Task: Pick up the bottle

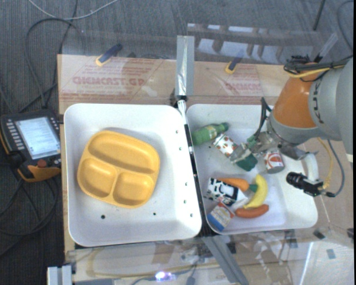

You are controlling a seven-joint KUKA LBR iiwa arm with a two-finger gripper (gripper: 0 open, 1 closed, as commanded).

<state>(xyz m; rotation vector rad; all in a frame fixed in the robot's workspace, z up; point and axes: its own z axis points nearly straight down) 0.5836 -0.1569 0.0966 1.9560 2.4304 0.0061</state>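
Lying in the left bin (77, 218), at the middle left of the frame, is a yellow divided tray (118, 168) with three compartments. The right bin (296, 215) holds the green bottle (209, 133) on its side in the upper left corner, beside it a small can (225, 145), lower down a black-and-white carton (223, 189), a carrot (234, 183), a banana (258, 193), a red sausage-like thing (252, 212) and a blue packet (219, 217). The gripper (249, 153) hangs low in this bin, right of the bottle and apart from it, over a dark green thing (247, 164); how wide it stands I cannot tell. Another small can (274, 161) is partly hidden by the arm (311, 108).
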